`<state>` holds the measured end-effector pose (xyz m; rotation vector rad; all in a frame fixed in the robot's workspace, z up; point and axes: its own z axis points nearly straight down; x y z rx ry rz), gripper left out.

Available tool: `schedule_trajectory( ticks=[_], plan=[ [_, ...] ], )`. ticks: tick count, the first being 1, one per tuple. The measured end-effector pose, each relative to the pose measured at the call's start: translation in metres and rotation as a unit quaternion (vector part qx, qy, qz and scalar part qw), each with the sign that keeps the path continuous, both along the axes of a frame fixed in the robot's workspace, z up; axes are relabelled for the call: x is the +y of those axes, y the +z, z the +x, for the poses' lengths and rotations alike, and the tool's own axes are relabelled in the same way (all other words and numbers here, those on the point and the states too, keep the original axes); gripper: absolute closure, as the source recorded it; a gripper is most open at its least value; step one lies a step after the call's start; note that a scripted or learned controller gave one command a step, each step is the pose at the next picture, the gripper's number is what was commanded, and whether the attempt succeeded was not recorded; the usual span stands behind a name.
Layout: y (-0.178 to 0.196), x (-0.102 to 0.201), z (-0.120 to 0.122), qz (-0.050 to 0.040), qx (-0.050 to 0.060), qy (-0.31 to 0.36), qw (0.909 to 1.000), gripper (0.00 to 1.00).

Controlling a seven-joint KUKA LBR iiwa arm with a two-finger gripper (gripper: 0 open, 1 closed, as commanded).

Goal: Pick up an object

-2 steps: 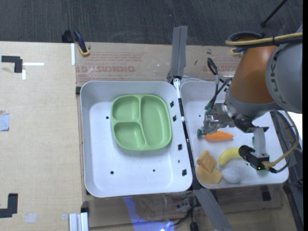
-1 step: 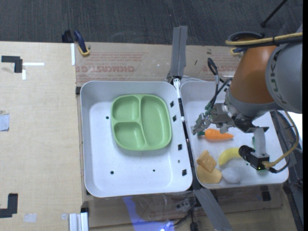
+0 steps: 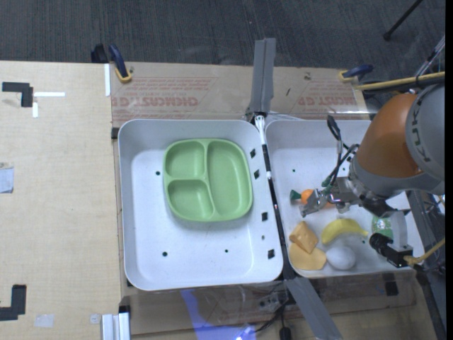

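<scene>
My gripper (image 3: 316, 201) is low in the right bin (image 3: 297, 147), reaching in from the right below the orange band of the arm (image 3: 386, 144). Its tip is right beside a small orange piece with a green end (image 3: 305, 195); I cannot make out whether it touches it. Just in front lie a yellow banana (image 3: 344, 229), an orange wedge (image 3: 304, 237), a flat yellow slice (image 3: 308, 259) and a white egg-like ball (image 3: 342, 258). A small green item (image 3: 383, 225) is partly hidden under the arm.
The left bin (image 3: 141, 246) holds a green three-part plate (image 3: 208, 180) toward its back. A raised divider (image 3: 269, 190) separates the bins. Clamps and a cardboard sheet (image 3: 184, 98) lie behind them, with a wooden bench top (image 3: 56, 190) to the left.
</scene>
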<state>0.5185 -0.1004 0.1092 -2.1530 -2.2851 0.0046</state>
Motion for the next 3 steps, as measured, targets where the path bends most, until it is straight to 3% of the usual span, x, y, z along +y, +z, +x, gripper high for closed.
schedule_trajectory(
  ticks=[1, 2, 3],
  plan=[
    [-0.018, 0.006, 0.033, 0.0000, -0.001, 0.004, 1.0000, 0.00],
    [-0.018, 0.003, 0.084, -0.0006, -0.001, -0.078, 0.9969, 0.00],
    [-0.009, 0.003, 0.084, -0.0018, 0.000, -0.077, 0.9970, 1.00]
  ],
)
